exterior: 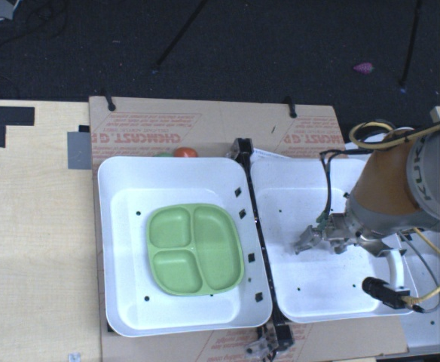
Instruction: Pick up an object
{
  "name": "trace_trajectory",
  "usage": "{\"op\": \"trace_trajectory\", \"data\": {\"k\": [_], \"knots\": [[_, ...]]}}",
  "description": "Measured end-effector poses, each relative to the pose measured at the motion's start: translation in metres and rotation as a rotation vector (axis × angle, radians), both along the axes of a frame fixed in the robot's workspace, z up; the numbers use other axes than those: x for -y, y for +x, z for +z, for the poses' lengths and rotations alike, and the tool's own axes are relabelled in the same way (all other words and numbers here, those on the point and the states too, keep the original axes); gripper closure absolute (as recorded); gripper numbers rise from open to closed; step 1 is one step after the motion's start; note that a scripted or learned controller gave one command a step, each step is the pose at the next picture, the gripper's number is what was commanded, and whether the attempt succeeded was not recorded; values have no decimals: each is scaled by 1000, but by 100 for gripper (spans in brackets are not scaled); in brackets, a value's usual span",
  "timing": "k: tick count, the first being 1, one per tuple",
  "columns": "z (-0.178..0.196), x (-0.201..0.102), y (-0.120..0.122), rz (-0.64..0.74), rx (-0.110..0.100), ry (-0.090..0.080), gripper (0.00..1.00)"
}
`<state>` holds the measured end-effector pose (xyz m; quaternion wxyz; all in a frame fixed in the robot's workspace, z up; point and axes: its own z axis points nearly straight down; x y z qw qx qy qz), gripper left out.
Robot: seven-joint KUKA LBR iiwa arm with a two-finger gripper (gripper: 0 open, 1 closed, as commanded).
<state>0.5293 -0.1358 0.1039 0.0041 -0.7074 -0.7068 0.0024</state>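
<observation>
Reaching in from the right, the arm is cut off at the frame's edge, and its orange band covers part of the right bin. The claw hangs low over that bin's white floor, pointing left. It is a small grey blur, so I cannot tell whether it is spread or pressed together, or whether it touches the floor. Nothing can be made out in it.

The green plate, with three sections, lies flat in the middle of the left bin, well apart from the claw. Behind that bin's far rim a red thing peeks out, mostly hidden. Both bins sit on cardboard on the pale wooden counter.
</observation>
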Motion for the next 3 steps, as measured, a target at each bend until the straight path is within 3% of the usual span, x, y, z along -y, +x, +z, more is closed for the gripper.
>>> {"op": "trace_trajectory", "data": {"k": [1, 2, 3], "knots": [[14, 1, 1, -6, 4, -1, 100], [76, 3, -1, 1, 11, -3, 100], [101, 4, -1, 1, 10, -2, 100]]}}
